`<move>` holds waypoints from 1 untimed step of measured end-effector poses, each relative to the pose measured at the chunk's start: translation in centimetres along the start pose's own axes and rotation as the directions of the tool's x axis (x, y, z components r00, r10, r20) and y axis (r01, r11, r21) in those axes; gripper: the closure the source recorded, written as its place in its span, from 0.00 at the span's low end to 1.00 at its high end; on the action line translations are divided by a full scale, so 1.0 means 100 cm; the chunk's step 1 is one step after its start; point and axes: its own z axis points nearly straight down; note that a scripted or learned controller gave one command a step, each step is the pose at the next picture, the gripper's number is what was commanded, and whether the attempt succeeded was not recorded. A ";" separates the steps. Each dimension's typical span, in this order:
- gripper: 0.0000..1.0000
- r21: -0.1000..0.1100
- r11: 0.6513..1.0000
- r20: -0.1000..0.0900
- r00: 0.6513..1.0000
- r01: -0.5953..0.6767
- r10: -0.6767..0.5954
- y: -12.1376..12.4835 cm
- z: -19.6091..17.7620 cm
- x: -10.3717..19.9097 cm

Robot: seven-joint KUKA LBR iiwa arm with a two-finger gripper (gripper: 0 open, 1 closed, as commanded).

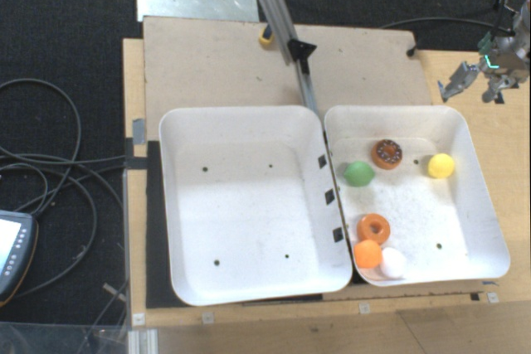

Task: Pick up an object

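White ball (392,263) touches a smooth orange ball (367,253), lower right; tool (475,84), upper right, fingers apart, holding nothing.

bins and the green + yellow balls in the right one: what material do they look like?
Bins: likely thin moulded plastic, white, slightly glossy, with rounded rims and corners. Green ball: matte, even colour, probably foam or soft plastic. Yellow ball: smooth with a faint sheen, probably plastic or rubber. Too small to be sure of either ball.

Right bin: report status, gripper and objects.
Gripper above the right bin's far corner, nothing between its fingers. Six objects lying in bin, yellow ball nearest. Nothing in the way.
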 end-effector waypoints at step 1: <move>0.00 -0.003 1.000 0.002 1.000 0.002 -0.002 0.001 -0.003 0.000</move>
